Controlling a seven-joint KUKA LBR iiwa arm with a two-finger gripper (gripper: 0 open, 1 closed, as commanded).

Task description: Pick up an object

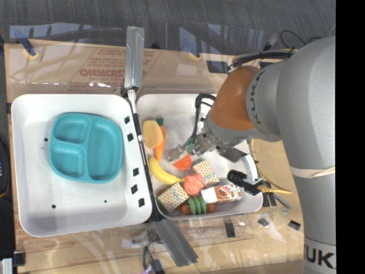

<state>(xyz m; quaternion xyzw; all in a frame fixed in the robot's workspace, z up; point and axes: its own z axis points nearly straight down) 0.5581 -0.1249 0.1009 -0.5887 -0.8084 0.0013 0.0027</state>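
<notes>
Arm (pixel 296 96) is crowding the right bin (pixel 171 104); jaws (pixel 191 148) are hanging over the orange piece (pixel 182 163), opening not discernible. Packed toys are risking a glancing, failed grasp.

A teal divided plate (pixel 86 146) lies in the left bin (pixel 28 198).

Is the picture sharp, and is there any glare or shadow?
Camera view: fairly soft throughout; the plastic sheet behind the bins reflects light; the arm shades the right bin near the claw; the teal plate is evenly lit.
</notes>
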